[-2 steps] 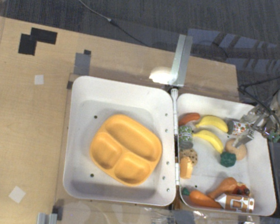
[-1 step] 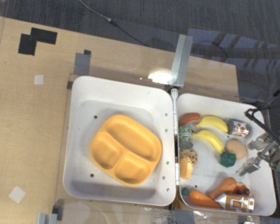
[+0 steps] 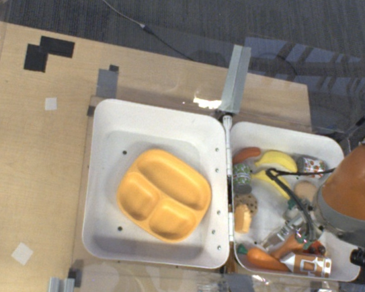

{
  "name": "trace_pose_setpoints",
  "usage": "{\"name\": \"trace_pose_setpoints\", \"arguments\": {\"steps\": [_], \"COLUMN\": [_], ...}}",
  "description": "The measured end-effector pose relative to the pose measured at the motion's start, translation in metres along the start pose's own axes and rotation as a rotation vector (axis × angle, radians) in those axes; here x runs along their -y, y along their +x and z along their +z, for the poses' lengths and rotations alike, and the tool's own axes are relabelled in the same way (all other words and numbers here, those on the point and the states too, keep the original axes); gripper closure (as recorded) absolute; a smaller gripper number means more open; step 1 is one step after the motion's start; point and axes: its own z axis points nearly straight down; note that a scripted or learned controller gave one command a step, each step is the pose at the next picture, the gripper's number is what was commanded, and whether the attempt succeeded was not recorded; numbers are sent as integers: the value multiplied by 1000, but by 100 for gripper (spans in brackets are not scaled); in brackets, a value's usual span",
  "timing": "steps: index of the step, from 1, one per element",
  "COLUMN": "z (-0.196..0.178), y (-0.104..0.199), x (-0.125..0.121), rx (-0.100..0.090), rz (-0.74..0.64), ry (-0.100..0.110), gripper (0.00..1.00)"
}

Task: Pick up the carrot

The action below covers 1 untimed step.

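The carrot is orange and tapered. It lies along the front wall of the right bin, with its tip pointing left. My gripper is lowered into that bin just above and to the right of the carrot, among the clutter. An orange piece shows right under the gripper, and I cannot make out whether it is held. The arm's orange band hangs over the bin's right side and hides what lies beneath it.
The right bin also holds a banana, a red sausage, a small can, a tan cookie and a white bottle beside the carrot. A yellow divided plate lies in the left bin.
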Motion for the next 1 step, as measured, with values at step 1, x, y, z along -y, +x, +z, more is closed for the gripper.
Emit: {"name": "trace_pose_setpoints", "arguments": {"steps": [1], "z": [-13], "y": [-4], "x": [-2], "rx": [11], "rz": [-5], "ry": [-5], "gripper": [100]}}
